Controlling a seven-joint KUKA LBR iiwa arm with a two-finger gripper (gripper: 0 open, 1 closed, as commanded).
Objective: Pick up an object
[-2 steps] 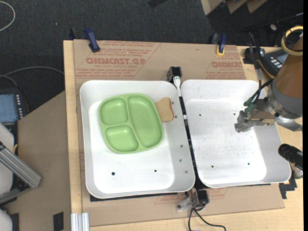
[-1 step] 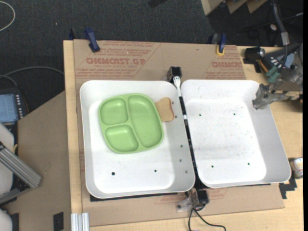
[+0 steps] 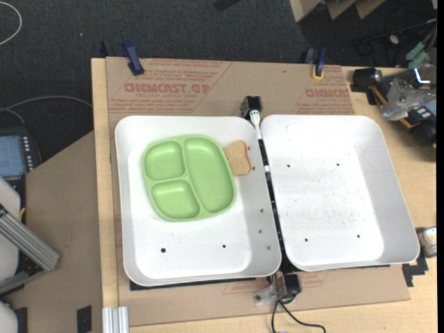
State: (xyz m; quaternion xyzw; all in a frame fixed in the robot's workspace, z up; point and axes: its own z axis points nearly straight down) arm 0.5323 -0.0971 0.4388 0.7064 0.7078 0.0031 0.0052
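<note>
Nearest: black cable (image 3: pixel 284 304) trailing off the front edge of the cardboard board (image 3: pixel 180 82). Above it, two white bins side by side, rims touching along the centre seam.

Left bin (image 3: pixel 201 262): green plate (image 3: pixel 189 177) with three compartments, lying flat in the far half. Tan slice (image 3: pixel 238 157), toast-like, touching the plate's right rim, close to the seam.

Right bin (image 3: pixel 333 186): bare floor with small dark specks.

Handling, as judgement:
- Plate looks like light, stiff plastic, smooth and probably slippery. Too broad to span; best pinched over the raised rim or a divider wall, from straight above.
- Slice looks small, light and thin, and lies flat. Narrow enough to span across its short side, but the plate rim and bin wall crowd it. Could slide rather than lift.

Far edge: blue clamp (image 3: pixel 132 57) and yellow clamp (image 3: pixel 319 66) pinning the board.

Far right, beyond the right bin's corner: grey metal hardware, apparently the gripper (image 3: pixel 408 101). Well apart from both objects, outside the bins, carrying nothing visible. Open or shut: cannot tell, too small and cluttered.
</note>
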